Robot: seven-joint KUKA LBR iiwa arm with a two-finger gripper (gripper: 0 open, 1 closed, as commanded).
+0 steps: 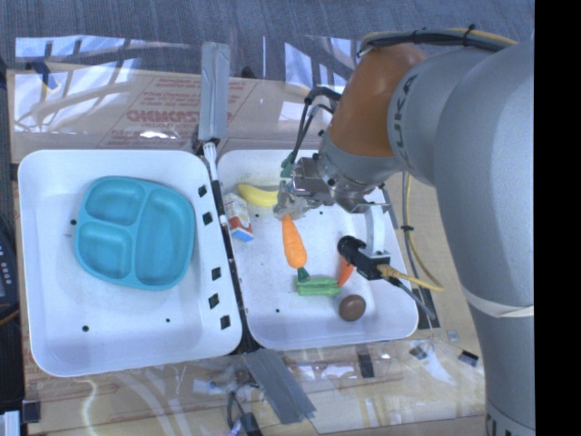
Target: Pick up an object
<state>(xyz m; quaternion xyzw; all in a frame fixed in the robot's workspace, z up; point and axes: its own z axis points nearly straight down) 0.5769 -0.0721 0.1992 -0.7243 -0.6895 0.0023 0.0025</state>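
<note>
The arm, smooth grey casing with a glossy orange band, reaches in over the right bin. The gripper sits above the far half of that bin, directly over the upper end of the carrot. The view does not resolve whether the gripper is spread or closed, or whether it touches the carrot.

Right bin, shallow white moulded plastic with rounded corners:
- Carrot: tapered orange body, smooth, lying near the bin's centre, green end toward the near edge.
- Green piece: short flat bar, just beside the carrot's green end.
- Banana: curved, yellow, near the far left corner, just left of the gripper.
- Small carton: boxy, white with red and blue print, against the left wall below the banana.
- Brown ball: round, matt, near the near right corner.
- Orange piece: small and partly hidden; possibly a second carrot.

Left bin, same form:
- Divided plate: light blue plastic, rounded outline, three compartments, lying flat at the centre.
</note>
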